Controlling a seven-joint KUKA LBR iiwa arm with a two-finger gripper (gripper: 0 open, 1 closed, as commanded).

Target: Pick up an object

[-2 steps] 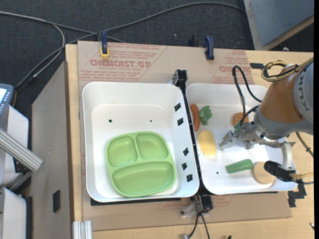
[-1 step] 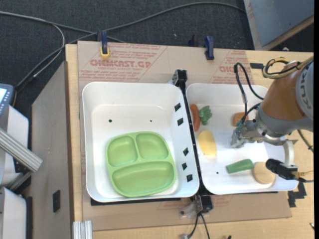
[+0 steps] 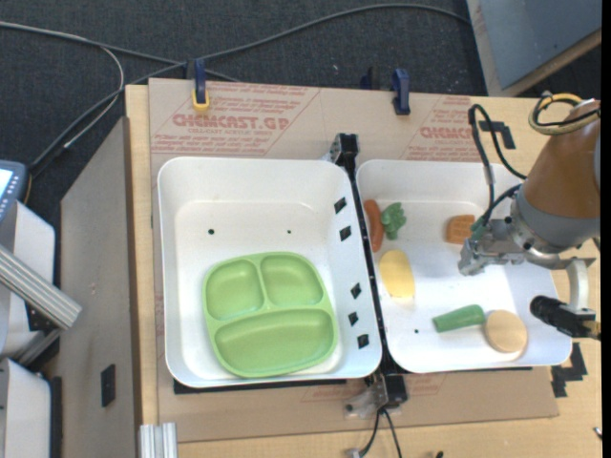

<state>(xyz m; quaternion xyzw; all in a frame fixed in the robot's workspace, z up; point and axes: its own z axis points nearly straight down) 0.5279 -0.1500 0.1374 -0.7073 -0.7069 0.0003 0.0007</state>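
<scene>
Approach step, nothing picked yet. Gripper (image 3: 474,254) low in right bin (image 3: 430,175), can't tell jaw gap. Closest obj: orange piece (image 3: 461,228) just up-left of tip, near back wall so tight room. Green block (image 3: 458,319) + tan disc (image 3: 505,332) below, more open. Yellow item (image 3: 397,275) further left by divider. Next: center over one, descend

Bare floor of right bin (image 3: 434,289) lies between yellow piece (image 3: 397,275) and tool (image 3: 474,259).
</scene>
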